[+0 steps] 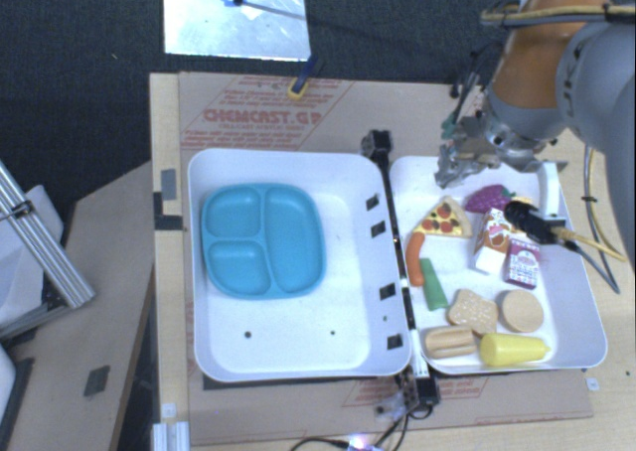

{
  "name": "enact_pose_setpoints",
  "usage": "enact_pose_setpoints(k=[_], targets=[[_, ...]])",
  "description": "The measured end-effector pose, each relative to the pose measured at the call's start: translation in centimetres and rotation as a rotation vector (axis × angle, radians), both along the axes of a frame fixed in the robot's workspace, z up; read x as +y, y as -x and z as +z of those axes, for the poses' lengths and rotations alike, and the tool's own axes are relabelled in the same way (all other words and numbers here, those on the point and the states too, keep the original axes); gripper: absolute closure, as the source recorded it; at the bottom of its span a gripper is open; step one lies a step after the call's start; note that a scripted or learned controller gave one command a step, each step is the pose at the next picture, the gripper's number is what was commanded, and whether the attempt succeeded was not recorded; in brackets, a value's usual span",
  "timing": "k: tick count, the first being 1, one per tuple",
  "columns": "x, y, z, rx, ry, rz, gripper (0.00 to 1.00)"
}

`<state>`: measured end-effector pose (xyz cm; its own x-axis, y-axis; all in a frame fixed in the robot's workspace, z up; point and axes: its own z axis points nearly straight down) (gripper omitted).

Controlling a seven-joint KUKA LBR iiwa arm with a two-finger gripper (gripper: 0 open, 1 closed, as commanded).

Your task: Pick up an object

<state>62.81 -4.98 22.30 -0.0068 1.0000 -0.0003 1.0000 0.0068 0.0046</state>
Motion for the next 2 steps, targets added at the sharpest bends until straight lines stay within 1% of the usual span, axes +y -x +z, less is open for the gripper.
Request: enact_pose_setpoints(k=[1,2], targets=[[-0.15,1.16,-0.85,0.004,0.000,-0.005,1.00],[-0.07,1.85,-0.30,0.003,0.000,-0.006,1.00]])
